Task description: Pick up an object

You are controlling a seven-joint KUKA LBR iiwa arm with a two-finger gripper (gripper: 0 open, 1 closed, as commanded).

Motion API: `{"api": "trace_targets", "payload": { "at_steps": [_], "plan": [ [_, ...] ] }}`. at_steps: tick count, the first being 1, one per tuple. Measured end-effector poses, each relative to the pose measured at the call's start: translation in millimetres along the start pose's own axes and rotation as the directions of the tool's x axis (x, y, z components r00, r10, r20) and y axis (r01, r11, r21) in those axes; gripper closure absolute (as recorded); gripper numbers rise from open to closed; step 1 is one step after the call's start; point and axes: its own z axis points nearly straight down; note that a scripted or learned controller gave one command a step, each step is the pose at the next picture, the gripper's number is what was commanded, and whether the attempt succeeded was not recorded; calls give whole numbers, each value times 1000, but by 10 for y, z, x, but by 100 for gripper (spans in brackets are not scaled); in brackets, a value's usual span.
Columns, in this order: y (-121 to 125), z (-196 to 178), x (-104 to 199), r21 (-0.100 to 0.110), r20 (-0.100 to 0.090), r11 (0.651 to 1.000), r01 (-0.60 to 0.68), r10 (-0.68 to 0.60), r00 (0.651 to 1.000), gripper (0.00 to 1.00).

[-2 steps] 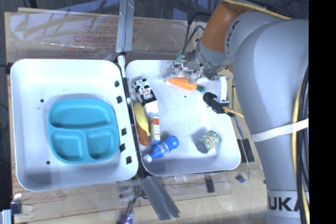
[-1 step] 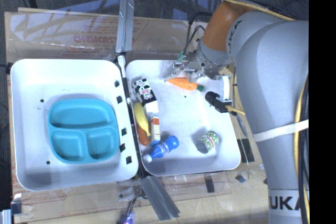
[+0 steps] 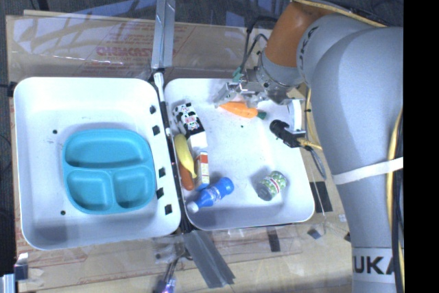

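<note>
The small orange carrot-shaped toy with a green tip (image 3: pixel 239 110) lies on the floor of the right white bin (image 3: pixel 236 213), near its far wall, not lifted, so the pick looks barely begun. The gripper (image 3: pixel 234 90) hangs just above and beside it; whether its fingers are apart or together I cannot tell. Nearer the camera lie a yellow banana (image 3: pixel 182 151), a blue plastic bottle (image 3: pixel 212 193) and a small green-patterned can (image 3: pixel 273 185). The left bin (image 3: pixel 31 168) holds a blue divided tray (image 3: pixel 108 169).
</note>
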Motion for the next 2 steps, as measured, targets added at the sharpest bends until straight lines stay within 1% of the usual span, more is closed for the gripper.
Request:
{"api": "trace_targets", "payload": {
  "at_steps": [1, 2],
  "plan": [
    [-9, -4, 15, 1, 5, 999, 39, -39, 999, 0],
    [11, -7, -35, -4, 1, 996, 85, -85, 996, 0]
  ]
}}
